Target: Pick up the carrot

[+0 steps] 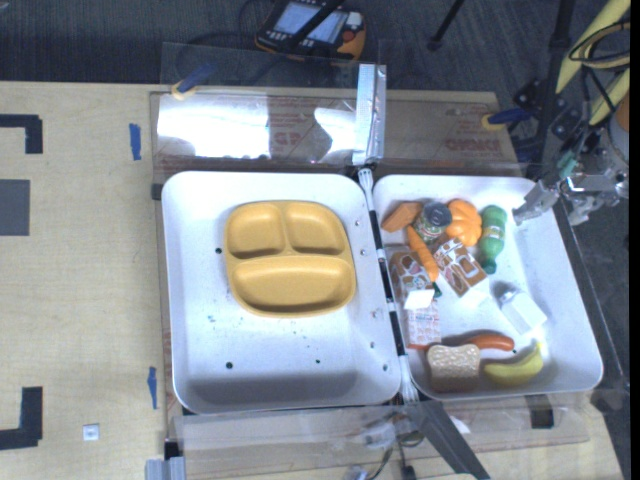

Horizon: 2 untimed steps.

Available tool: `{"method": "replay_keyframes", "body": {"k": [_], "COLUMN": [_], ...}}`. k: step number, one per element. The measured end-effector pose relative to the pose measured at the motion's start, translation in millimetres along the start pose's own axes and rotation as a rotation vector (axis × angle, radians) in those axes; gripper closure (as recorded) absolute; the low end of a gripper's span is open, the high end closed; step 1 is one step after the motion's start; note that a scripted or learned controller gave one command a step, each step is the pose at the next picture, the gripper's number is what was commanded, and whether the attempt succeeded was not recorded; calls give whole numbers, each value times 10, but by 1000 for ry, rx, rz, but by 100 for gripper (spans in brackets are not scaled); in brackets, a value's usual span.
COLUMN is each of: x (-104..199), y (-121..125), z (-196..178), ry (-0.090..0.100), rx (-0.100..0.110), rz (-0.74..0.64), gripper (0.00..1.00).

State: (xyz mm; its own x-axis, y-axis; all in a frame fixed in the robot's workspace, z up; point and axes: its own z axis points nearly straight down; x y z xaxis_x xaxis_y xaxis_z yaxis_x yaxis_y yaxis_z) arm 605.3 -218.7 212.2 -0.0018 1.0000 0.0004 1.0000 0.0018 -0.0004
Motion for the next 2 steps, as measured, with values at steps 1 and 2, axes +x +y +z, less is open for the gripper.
{"method": "replay_keyframes", "body": {"k": [1,2], "x": [568,728], "y": [665,571], "z": [983,1051], "ry": [-10,-7], "rx": [-34,-45], "rz": [60,44], "gripper": [0,0]}}
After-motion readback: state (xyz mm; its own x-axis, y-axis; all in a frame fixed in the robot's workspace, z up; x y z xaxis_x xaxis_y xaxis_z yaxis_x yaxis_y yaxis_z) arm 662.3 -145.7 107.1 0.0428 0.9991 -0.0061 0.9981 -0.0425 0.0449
